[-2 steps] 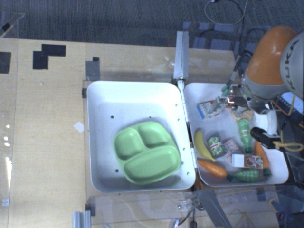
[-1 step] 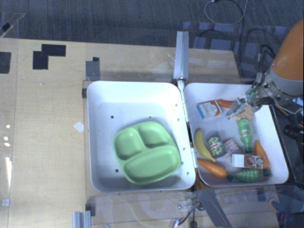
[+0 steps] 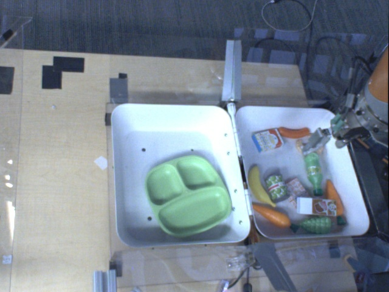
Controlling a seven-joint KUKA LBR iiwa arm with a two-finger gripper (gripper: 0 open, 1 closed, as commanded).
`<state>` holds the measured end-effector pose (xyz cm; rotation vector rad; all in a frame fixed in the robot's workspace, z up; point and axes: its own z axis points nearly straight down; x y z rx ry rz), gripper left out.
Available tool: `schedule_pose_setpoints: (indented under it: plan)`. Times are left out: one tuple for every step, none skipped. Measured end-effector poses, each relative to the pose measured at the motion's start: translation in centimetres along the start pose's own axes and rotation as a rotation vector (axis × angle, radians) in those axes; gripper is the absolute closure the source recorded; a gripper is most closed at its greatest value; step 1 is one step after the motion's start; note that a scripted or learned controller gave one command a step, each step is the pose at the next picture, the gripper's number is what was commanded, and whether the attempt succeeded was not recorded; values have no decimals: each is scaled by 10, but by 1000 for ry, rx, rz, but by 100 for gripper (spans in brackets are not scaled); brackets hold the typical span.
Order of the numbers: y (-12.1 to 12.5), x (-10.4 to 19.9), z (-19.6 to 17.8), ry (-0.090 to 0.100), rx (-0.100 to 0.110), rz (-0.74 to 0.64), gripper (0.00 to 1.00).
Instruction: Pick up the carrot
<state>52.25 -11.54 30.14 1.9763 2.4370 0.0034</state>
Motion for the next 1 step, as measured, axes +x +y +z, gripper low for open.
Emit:
schedule_pose_setpoints:
  plan:
    - [3,0,-10,-1,-3,-4,100]
